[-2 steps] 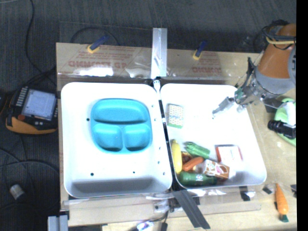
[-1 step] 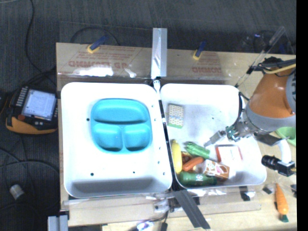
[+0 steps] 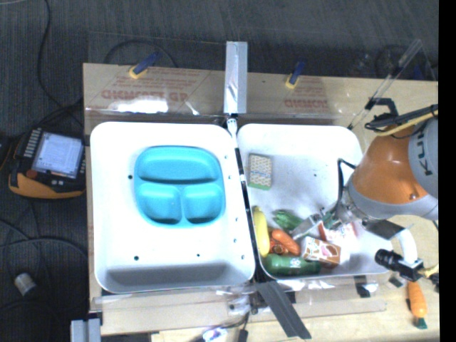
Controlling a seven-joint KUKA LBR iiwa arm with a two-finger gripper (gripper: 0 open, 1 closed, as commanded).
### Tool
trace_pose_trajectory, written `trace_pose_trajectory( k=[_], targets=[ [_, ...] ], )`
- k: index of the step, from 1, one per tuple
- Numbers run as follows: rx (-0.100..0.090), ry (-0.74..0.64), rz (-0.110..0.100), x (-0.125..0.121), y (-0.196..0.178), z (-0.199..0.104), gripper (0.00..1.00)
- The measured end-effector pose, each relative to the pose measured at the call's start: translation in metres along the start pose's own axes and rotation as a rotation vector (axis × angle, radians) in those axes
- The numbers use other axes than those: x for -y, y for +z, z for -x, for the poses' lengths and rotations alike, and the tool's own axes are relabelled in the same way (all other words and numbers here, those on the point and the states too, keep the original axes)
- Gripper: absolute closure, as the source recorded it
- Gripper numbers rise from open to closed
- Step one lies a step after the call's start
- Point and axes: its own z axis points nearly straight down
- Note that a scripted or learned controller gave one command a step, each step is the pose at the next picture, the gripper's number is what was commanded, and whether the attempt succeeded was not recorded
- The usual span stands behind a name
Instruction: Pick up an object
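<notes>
Where my pincer dips into right bin, finger state: cannot tell. Beneath: carrot, banana, cucumber, small carton. Left bin: blue tray.

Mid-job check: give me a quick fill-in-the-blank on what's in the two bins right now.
The blue divided tray lies in the ____ bin.
The yellow banana rests against the right bin's ____ wall.
The hand sits low over the pile in the ____ bin.
The orange carrot lies beside the ____ cucumber.

Missing words: left; left; right; green
</notes>
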Motion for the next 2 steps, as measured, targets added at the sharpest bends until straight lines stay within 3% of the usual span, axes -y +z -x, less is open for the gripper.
trace_pose_trajectory(
  k=[1, 2],
  targets=[
    [-0.001, 0.0, 0.0, 0.0, 0.0, 0.0, 0.0],
    [0.004, 0.001, 0.007, -0.002, -0.012, 0.002, 1.0]
  ],
)
